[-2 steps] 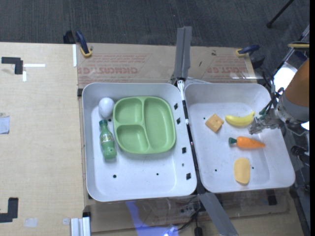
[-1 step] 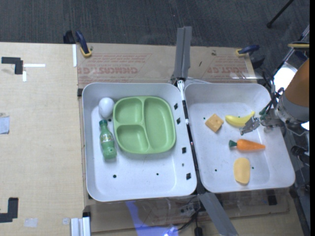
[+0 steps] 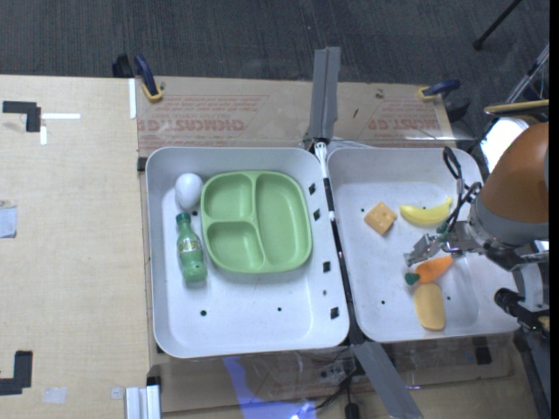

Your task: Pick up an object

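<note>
Glossy green plastic tray point(image 3: 257, 223) in smooth white plastic bin point(image 3: 244, 321).

We see the pale wooden counter point(image 3: 70, 260) carrying two shallow white bins side by side: the left bin point(image 3: 249, 330) and the right bin point(image 3: 384, 317), their inner rims touching. Brown cardboard point(image 3: 236, 122) lies behind them, clamped down.

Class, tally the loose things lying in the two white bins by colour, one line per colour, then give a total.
Green: 2, divided plate and bottle
White: 1, egg
Yellow: 1, banana
Orange: 1, carrot
Tan: 2, cracker and bread piece
Total: 7
</note>
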